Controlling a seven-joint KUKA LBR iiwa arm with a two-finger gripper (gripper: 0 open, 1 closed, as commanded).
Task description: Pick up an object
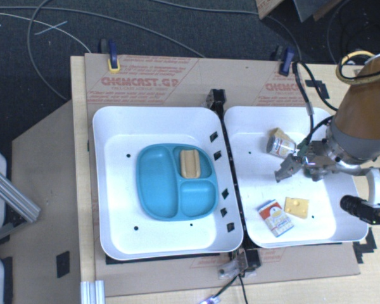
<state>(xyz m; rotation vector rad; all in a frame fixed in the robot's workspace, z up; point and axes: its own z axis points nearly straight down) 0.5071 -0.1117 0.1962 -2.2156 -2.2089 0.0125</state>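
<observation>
The arm enters from the right and is positioned over the right bin [253,233]. The gripper [290,167] hangs at mid-height of that bin, with its two dark fingers [284,172] spread apart and nothing between them.

Objects in the right bin:
- A small metal can [279,144] lies tilted, just beside the gripper on its upper-left side. Whether the can touches a fingertip cannot be determined from this angle.
- A yellow cheese-like block [296,206] lies below the gripper, apart from it.
- A small red-and-white box [275,218] lies just left of the yellow block, toward the bin's front edge.

Objects in the left bin [114,220]:
- A blue divided tray [158,182] sits in the centre.
- A tan, bread-like piece [190,163] rests in the tray's upper-right compartment.

Both bins sit side by side on a board fixed at its far edge by a blue clamp [113,56].
</observation>
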